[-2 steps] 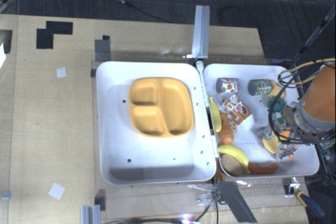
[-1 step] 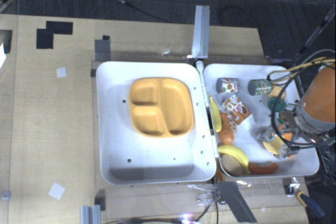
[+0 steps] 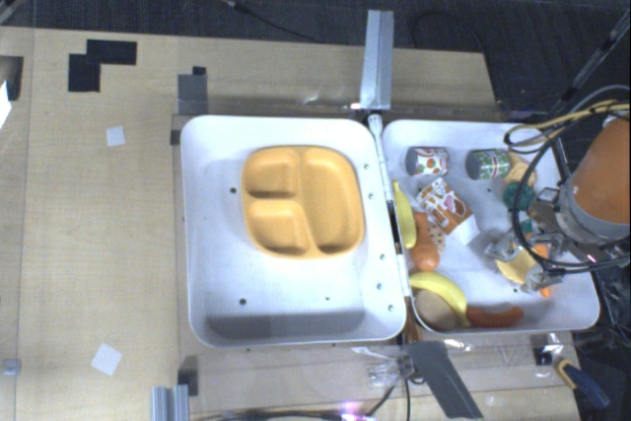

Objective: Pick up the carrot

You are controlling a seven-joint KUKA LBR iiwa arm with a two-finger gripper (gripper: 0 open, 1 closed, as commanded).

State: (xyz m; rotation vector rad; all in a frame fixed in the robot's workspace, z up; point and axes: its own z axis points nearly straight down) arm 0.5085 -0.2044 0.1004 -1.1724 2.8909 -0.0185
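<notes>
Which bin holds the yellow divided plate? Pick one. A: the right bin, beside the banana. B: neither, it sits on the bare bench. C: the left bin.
C: the yellow divided plate lies alone inside the left bin, while the banana and the other small items lie in the right bin.

Two white bins [image 3: 286,320] on the worktop [image 3: 89,242], one yellow divided plate [image 3: 301,200], two small cans [image 3: 427,161], one banana [image 3: 441,290], one carrot [image 3: 425,245], one sausage [image 3: 494,315], one printed packet [image 3: 443,204].
</notes>
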